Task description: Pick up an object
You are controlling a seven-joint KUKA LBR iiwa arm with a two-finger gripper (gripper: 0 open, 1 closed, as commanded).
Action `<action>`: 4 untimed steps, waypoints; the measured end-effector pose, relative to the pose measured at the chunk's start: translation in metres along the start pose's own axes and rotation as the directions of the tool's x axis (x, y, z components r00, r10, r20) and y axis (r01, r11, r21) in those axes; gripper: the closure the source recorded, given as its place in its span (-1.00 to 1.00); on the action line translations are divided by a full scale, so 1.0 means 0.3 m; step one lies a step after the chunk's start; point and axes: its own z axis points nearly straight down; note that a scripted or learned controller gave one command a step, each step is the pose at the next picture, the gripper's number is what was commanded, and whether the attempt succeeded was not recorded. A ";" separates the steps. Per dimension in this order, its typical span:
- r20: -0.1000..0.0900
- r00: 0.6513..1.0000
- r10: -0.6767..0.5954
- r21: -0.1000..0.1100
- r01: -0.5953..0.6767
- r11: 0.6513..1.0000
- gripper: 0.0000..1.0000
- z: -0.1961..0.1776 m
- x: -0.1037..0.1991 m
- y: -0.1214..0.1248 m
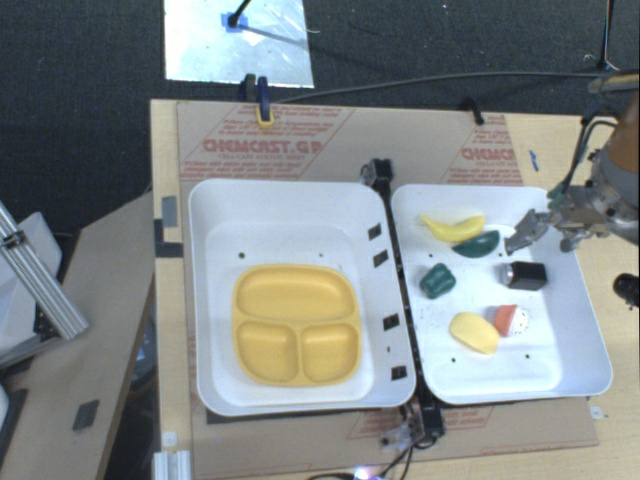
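The right bin (580,368) holds several small objects. A yellow banana (452,228) lies at its back, with a dark teal piece (478,245) touching it. A green lump (437,281) sits near the bin's left wall, and a black block (527,275) rests right of centre. Toward the front are a yellow oval piece (474,332) and a red-and-white piece (511,320). My gripper (548,236) hangs over the bin's back right part, just above and behind the black block. Its fingers are spread open with nothing between them.
The left bin (215,268) holds a yellow divided tray (296,323). A black divider with clips (392,278) runs between the bins. A blue clamp (262,96) stands at the bench's back edge. A metal rail (35,278) lies off the bench at the left.
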 end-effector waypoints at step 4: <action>0.002 1.000 -0.005 -0.015 0.005 1.000 -1.00 0.494 0.024 0.060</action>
